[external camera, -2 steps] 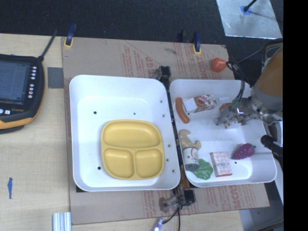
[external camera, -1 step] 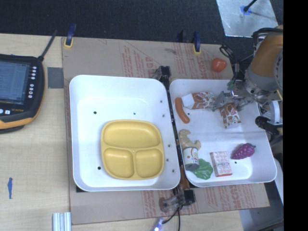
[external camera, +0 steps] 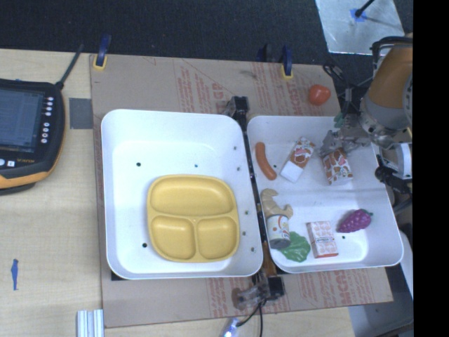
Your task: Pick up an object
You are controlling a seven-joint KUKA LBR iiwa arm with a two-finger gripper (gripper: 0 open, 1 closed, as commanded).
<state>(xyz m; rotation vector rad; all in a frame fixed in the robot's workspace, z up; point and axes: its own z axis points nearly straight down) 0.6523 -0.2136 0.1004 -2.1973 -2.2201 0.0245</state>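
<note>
Red-white carton (external camera: 338, 166) lies in right bin (external camera: 382, 255), gripper (external camera: 342, 140) just above it, grip state unclear. Second carton (external camera: 302, 153) and sausage (external camera: 266, 161) beside it, grapes (external camera: 355, 220) nearer the front

Quick count of what's on my counter (external camera: 42, 258): two white bins, the left bin (external camera: 119, 188) and the right bin (external camera: 379, 230). The left one has one yellow divided plate (external camera: 193, 217). The right one has one sausage (external camera: 266, 161), two small cartons with red print, one (external camera: 300, 154) by the sausage and another (external camera: 337, 166) near my arm, one flat red-and-white box (external camera: 322, 239), one bunch of purple grapes (external camera: 355, 220), one green leafy thing (external camera: 297, 248), one small can (external camera: 278, 229) and one tan toy figure (external camera: 273, 203). Outside the bins: one tomato (external camera: 318, 94), one orange tablet controller (external camera: 28, 132), three clamps along the cardboard's far edge.
</note>
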